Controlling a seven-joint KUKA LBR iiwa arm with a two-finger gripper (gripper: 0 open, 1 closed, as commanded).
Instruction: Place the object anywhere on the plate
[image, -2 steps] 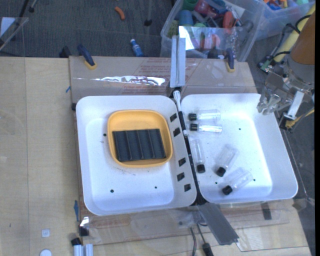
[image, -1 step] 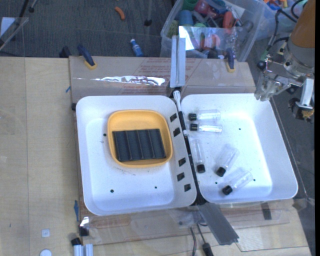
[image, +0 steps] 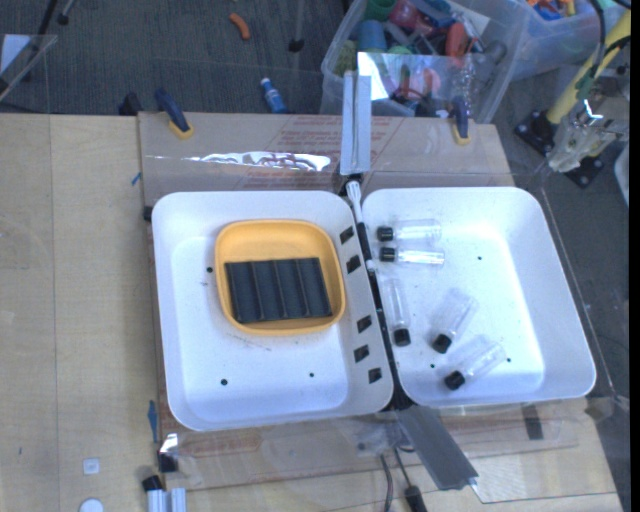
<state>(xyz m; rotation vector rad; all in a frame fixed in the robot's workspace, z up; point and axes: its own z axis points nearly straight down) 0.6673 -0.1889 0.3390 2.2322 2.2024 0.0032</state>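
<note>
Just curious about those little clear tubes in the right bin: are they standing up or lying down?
Lying down. All five vials rest on their sides on the right bin floor, black caps pointing sideways.

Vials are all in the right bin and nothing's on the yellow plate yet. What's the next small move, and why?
Probably bring the gripper in over the right bin and above one vial, the one lying nearest the front. It lies a little apart from the others, so a pick there looks less crowded. The yellow plate in the left bin carries a dark ridged insert and no vial.
</note>
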